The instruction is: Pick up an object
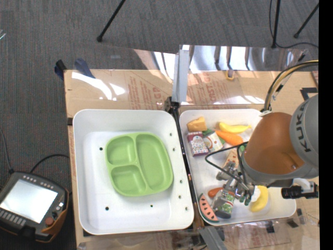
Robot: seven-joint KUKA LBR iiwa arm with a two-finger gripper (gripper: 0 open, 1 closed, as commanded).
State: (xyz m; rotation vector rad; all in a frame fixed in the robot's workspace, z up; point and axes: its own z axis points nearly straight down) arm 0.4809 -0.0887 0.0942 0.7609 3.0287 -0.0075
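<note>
My gripper reaches down into the near part of the right bin, under the arm's orange band. Just below it lie a small green-and-white item, a red piece and a watermelon slice. A yellow banana rests to its right. Farther back in the same bin are a cheese wedge, a second banana, a carrot and a small purple carton. The arm hides part of the bin's right side.
The left bin holds a green divided plate. A grey upright post stands behind the join of the two bins. A tablet-like pendant lies on the floor at the far left.
</note>
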